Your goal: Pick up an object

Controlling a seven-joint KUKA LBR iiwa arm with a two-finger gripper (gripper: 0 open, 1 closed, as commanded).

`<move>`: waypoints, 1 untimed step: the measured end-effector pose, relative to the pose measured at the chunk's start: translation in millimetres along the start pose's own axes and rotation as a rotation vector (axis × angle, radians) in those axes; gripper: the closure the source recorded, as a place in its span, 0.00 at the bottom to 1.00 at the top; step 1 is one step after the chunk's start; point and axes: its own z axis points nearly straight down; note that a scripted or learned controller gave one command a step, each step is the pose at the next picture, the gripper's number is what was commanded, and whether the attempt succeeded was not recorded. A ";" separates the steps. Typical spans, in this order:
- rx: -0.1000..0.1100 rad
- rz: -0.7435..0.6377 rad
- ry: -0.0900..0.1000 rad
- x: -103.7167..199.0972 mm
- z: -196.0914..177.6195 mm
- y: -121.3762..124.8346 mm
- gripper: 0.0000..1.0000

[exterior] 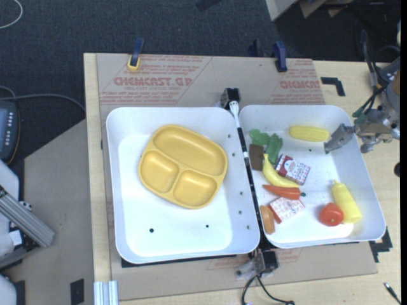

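Toy food is gathered in the right bin (356,230), with the gripper (351,140) placed over that bin's upper right.

A corn cob (309,133), banana (276,175), tomato (331,215) and yellow bottle (345,201) are seen there. The 2 fingers are spread apart, nothing between them. A yellow divided plate (183,166) is seen in the left bin (127,227).

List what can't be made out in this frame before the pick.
- Gripper: camera view; arm cut off by the right edge; blurred, so finger state unclear.
- Brown item by the banana: too small to identify.
- Red-and-white packets: print too small to read.
- Orange item: partly hidden by the bin's rim.
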 end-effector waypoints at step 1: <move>-0.014 -0.003 -0.003 0.5 -8.1 2.9 0.00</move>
